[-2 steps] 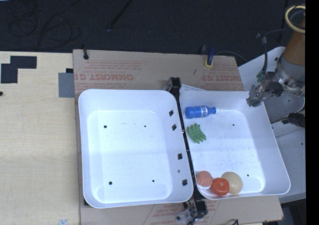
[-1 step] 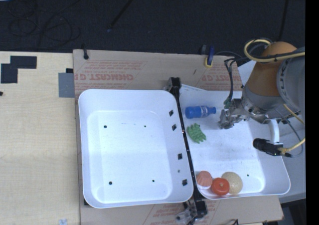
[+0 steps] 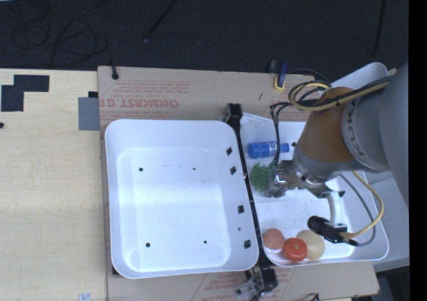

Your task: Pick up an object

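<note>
The right bin holds a blue bottle lying near its far left corner, a green leafy piece below it, and a pink-orange ball, a red tomato-like ball and a pale yellow ball along the near edge. My gripper hangs low at the left of this bin, right beside the green piece and just under the bottle. The wrist hides its fingertips.
The left bin sits beside it, split off by a black divider bar. A black cable clip and looping cables trail from the arm over the right bin. Cardboard lies under both bins.
</note>
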Robot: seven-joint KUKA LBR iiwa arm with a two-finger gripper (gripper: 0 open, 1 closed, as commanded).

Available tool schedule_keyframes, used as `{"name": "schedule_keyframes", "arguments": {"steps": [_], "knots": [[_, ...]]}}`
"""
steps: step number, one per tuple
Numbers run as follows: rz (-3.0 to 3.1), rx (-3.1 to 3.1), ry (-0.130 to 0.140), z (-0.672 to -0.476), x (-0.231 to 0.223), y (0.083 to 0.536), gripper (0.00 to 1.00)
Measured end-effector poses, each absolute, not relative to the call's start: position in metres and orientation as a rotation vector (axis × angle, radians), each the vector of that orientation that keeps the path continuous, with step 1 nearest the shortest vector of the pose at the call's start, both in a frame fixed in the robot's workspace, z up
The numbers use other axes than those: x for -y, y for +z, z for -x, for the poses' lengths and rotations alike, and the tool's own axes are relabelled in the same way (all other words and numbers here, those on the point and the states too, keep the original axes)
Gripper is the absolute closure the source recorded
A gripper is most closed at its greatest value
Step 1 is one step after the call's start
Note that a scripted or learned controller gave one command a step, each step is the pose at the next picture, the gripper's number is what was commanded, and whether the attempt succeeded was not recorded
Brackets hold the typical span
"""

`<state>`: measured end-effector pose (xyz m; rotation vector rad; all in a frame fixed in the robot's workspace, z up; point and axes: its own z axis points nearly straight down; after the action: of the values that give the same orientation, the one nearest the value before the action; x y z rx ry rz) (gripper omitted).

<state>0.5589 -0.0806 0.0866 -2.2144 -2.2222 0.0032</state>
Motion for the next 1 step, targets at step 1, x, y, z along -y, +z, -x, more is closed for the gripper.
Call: {"name": "schedule_keyframes", "arguments": {"steps": [1], "knots": [[2.227, 2.238, -0.019, -0.6332, 0.0629, 0.3032, 1.0]]}}
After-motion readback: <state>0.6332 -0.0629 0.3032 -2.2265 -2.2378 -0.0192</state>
